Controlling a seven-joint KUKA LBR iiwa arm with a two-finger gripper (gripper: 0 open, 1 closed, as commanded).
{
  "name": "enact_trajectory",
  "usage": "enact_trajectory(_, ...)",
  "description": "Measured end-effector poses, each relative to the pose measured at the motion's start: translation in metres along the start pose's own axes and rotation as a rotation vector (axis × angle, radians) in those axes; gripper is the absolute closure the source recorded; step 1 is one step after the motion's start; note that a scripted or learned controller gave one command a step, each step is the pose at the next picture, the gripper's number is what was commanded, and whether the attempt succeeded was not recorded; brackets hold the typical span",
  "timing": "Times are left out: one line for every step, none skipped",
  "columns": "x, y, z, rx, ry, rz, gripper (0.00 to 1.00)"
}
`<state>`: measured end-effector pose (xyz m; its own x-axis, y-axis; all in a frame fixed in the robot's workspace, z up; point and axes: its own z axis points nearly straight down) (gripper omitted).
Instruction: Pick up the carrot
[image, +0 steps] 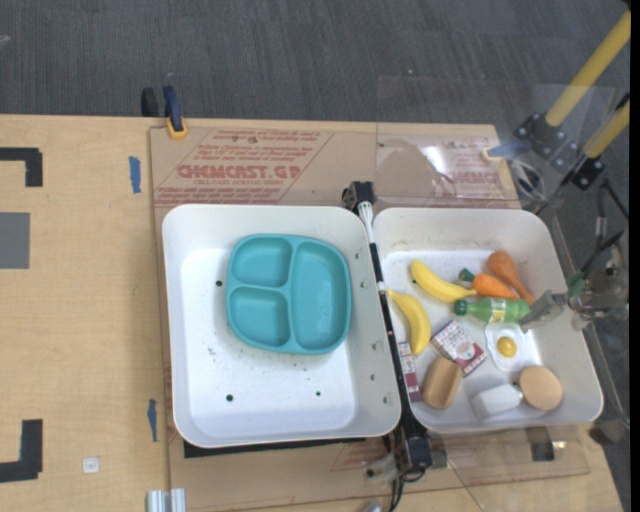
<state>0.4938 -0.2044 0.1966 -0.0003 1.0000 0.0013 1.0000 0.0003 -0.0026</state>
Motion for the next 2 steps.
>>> enact_trajectory(0.010, 0.087, 0.107, -0.016, -0.004, 0.024, 0.00)
enact_trajectory(0.007, 0.087, 0.097, -0.013, -0.012, 0.023, 1.00)
